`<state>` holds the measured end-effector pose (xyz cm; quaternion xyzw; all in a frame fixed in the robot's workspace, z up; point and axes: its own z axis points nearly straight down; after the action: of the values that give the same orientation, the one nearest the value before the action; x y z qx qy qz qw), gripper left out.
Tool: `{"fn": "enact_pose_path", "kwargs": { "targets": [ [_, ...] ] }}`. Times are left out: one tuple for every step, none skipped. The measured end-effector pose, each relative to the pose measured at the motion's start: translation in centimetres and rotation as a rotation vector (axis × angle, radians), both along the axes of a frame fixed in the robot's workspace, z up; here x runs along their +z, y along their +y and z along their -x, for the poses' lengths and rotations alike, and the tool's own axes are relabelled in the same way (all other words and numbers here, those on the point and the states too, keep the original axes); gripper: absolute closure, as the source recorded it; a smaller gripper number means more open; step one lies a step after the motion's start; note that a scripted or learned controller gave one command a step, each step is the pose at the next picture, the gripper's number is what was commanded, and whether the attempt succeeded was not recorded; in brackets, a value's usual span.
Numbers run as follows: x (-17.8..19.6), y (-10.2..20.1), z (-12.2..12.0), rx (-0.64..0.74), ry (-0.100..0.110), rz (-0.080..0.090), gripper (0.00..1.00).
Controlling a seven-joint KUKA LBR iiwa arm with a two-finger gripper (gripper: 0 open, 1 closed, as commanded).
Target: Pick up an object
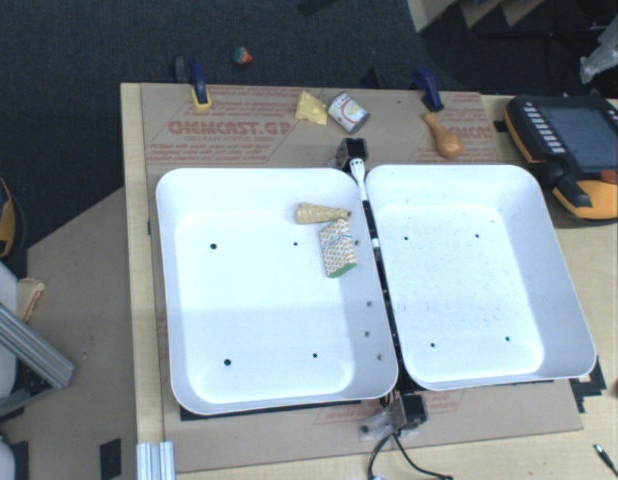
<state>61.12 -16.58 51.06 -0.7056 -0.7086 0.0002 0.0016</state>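
Bins sit side by side on a cardboard-topped bench: left bin [189, 268] holds a tan cone-shaped piece [322, 213] toward its far right corner, w/ a green-and-white patterned packet [337, 247] just below it, touching or nearly so, both close to the seam btw. the bins. Right bin [529, 268] has a speckled floor. On the board behind, L to R: blue clamp [198, 80], yellow wedge [311, 109], small white box [347, 112], second blue clamp [426, 88], tan wooden-looking piece [444, 136]; black-and-yellow pendant [574, 143] lies far right.
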Motion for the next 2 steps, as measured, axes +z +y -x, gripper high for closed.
{"fn": "enact_pose_path", "kwargs": {
  "targets": [
    [1.7,8.1,4.0,0.005,-0.004,0.000,0.00],
    [-2.1,12.2,8.8,0.000,0.003,0.000,0.00]
  ]
}}
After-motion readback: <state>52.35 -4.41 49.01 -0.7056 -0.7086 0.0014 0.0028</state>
